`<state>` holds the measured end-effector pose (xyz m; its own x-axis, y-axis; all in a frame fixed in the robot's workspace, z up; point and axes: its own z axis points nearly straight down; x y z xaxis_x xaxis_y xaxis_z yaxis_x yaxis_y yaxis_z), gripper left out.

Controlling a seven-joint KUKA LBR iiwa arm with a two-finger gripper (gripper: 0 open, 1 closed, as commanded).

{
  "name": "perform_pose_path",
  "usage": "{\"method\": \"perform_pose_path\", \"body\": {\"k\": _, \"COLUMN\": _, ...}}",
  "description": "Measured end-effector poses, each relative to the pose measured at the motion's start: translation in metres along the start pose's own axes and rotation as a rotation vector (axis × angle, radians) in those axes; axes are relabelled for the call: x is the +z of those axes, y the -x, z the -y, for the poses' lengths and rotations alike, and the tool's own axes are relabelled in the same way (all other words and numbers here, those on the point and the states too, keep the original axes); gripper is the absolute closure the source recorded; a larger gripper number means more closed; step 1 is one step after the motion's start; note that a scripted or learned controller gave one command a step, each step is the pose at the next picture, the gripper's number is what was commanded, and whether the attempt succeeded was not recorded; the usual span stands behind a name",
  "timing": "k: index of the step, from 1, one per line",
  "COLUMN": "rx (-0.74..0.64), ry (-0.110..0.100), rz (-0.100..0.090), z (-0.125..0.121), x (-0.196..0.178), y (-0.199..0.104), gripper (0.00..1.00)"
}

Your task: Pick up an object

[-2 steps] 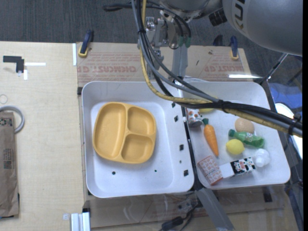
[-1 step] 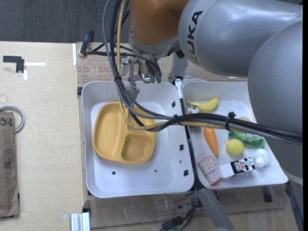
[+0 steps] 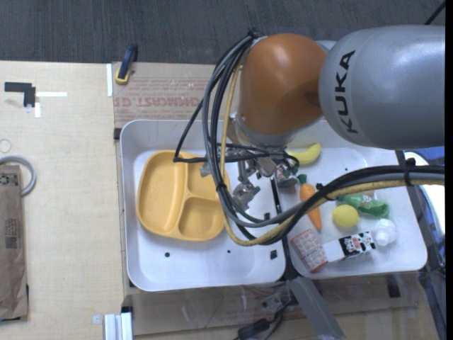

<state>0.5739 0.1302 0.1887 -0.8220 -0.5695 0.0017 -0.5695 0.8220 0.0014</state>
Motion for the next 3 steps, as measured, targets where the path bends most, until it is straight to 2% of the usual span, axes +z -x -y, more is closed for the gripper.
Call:
{"method": "perform_pose_path", "body": {"k": 1, "rx": -0.143, "ry": -0.01, "rz": 0.021, "z": 0.013, "x": 0.072, "y": 0.049, "gripper": 0.0}}
{"method": "perform_pose_path", "body": {"k": 2, "rx": -0.14, "ry": -0.001, "rz": 0.003, "z": -0.062, "x": 0.099, "y": 0.068, "gripper": 0.0}}
{"method": "perform_pose_path", "body": {"k": 3, "rx": -0.011, "ry": -0.002, "rz": 0.004, "z": -0.023, "x": 0.064, "y": 0.063, "gripper": 0.0}}
